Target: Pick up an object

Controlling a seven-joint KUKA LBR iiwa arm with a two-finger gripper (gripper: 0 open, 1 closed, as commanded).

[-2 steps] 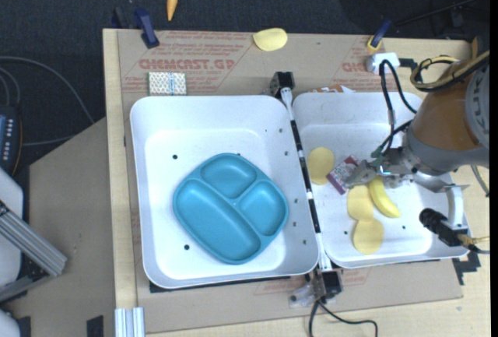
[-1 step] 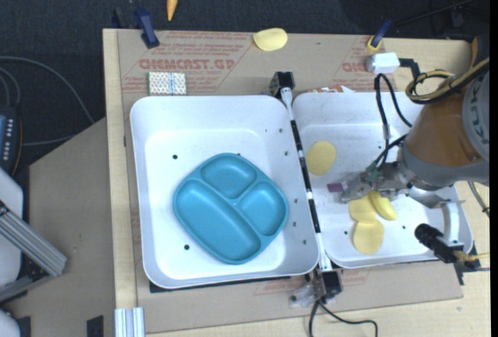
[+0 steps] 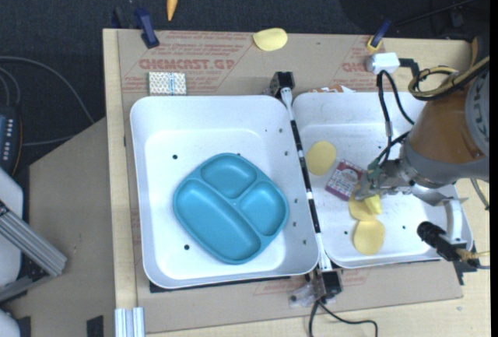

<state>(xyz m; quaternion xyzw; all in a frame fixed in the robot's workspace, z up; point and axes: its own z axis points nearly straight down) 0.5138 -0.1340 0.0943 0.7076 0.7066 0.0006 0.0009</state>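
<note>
**Claw low in the right bin, among the yellow pieces**

We see the arm (image 3: 445,133) reaching in from the right, its orange band above the wrist, with the claw (image 3: 367,186) down in the right bin (image 3: 342,106). The claw tip sits just above a small yellow piece (image 3: 366,207), touching or nearly touching its upper edge. We cannot tell how far the claw is open or whether it has hold of anything, since the tip is small and blurred against the clutter.

Just left of the claw lies a pink packet (image 3: 341,180), tilted, its right edge close to the tip. Up and left of the packet lies a round yellow chip (image 3: 320,157), near the divider between the bins. Below the small yellow piece lies another yellow chip (image 3: 369,236), near the front wall of the bin. All four things lie in the left half of the right bin.

The left bin (image 3: 156,125) holds a blue tray (image 3: 229,207) with three compartments, lying flat and turned at a slant.

On the bench behind the bins we see a yellow lemon-like thing (image 3: 270,39), a small patterned packet (image 3: 167,82) and a blue clip (image 3: 145,26). A toy carrot (image 3: 172,5) lies on the dark floor beyond the bench.
</note>
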